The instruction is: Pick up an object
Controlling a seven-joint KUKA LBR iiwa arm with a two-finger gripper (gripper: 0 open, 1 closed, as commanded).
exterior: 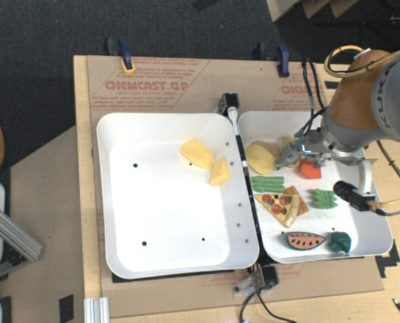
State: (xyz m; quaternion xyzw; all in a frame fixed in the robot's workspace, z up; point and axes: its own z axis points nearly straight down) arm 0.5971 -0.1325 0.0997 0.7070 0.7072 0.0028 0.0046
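Lowest in the right white bin [378,237] lies a red watermelon slice [305,240]; higher, a small orange-red block [310,171] sits just beside the gripper [298,153]. Whether its fingers are spread or closed, I cannot tell.

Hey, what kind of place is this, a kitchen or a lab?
Most likely a robotics lab: a robot arm reaches over two white bins of toy food, such as a pizza slice, on a clamped board.

Left bin [119,200] mostly open; right bin [378,231] crowded with toy food [281,204]
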